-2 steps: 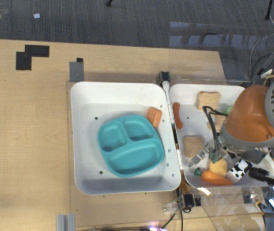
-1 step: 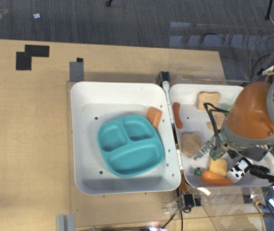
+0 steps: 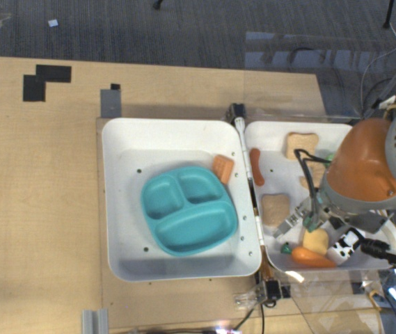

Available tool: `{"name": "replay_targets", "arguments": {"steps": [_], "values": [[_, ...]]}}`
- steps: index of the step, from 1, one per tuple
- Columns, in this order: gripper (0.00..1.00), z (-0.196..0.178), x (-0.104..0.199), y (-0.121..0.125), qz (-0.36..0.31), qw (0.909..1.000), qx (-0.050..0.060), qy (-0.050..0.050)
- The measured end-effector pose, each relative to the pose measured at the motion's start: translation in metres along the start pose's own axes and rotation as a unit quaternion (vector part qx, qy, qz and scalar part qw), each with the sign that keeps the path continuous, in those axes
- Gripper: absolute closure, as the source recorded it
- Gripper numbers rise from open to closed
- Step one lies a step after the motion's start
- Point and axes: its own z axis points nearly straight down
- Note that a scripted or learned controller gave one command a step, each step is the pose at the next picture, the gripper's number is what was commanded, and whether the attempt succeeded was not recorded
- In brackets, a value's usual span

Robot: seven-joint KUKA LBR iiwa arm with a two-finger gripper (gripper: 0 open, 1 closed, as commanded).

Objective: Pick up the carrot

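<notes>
Lying in the right bin (image 3: 274, 134), near its front wall, the carrot (image 3: 312, 258) is orange, smooth and tapered, with a small green end. Its long axis runs almost left to right, the green end toward the left and the thin tip toward the right. The gripper (image 3: 312, 219) hangs just above it, beside a pale yellow piece (image 3: 316, 241); how wide it stands I cannot tell.
</notes>
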Motion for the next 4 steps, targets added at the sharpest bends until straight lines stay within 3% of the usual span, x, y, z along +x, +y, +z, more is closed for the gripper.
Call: {"name": "replay_targets", "arguments": {"steps": [1, 2, 3, 4], "values": [[0.00, 0.011, 0.003, -0.002, -0.113, 0.9936, 0.003, 0.002], [1.00, -0.001, 0.002, 0.002, -0.112, 0.9937, 0.000, -0.001], [0.00, 0.000, 0.002, 0.002, -0.112, 0.9937, 0.000, 0.000], [0.00, 0.011, 0.007, 0.000, -0.107, 0.9943, 0.005, 0.002]]}}
